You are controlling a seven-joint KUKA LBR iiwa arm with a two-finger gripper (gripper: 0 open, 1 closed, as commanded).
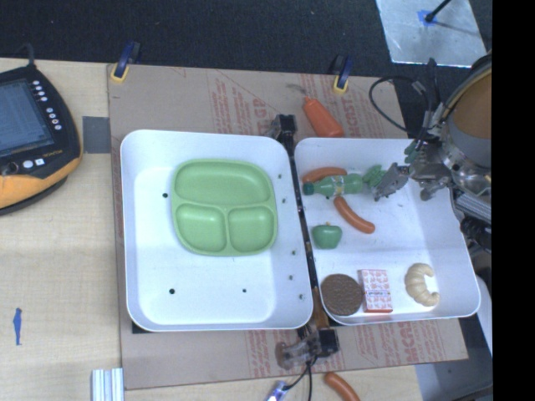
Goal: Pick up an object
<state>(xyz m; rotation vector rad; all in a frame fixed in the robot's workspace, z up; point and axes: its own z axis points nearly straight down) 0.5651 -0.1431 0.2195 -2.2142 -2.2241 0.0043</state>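
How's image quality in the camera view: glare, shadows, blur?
Camera view: even, soft lighting; the left bin shows a brighter patch across its lower floor, without losing detail. The green plate and the sausage cast only faint shadows. The pincer and wrist look slightly soft beside the crisp cracker box. The dark floor at the top is underexposed.

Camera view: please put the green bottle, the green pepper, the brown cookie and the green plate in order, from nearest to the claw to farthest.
From the claw, over the right bin's far side:
1. Green bottle, just left of the claw.
2. Green pepper, by the divider, lower.
3. Brown cookie, at the right bin's near edge.
4. Green plate, in the left bin.
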